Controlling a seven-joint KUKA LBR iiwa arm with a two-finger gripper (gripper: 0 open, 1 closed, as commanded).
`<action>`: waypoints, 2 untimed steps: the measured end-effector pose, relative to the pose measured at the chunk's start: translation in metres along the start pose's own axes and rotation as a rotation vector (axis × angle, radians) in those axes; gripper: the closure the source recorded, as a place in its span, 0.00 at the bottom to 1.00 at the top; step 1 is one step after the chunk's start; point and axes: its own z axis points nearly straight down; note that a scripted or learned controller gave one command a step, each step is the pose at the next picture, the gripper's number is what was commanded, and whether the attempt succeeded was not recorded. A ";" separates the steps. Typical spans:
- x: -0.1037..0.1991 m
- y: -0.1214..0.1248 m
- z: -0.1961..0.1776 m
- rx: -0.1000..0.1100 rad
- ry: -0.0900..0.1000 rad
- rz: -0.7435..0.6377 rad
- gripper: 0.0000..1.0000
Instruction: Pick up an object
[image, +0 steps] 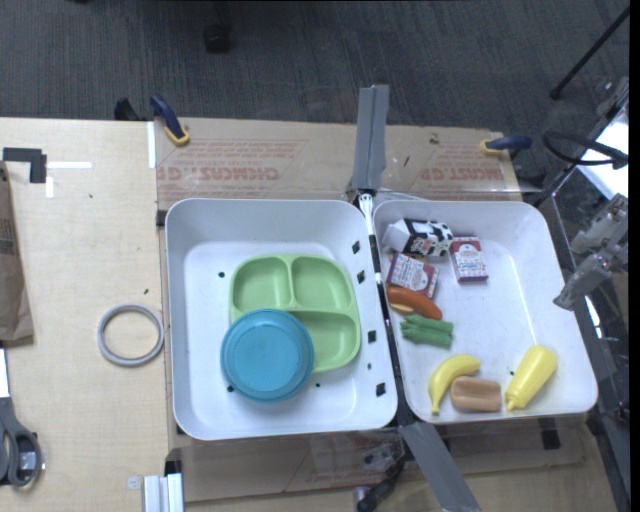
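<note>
You can pick from the right bin (556, 262), where the toys are spread apart: banana (449, 378) at 6 o'clock, carrot (412, 300) at 9, cartons at 12. The gripper (592, 262) hangs at 3, beyond the rim; whether it grips anything, you cannot tell.
</note>
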 end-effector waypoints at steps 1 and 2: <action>-0.039 -0.064 0.071 0.003 0.003 0.495 0.00; -0.026 -0.047 0.206 0.005 0.006 0.909 0.00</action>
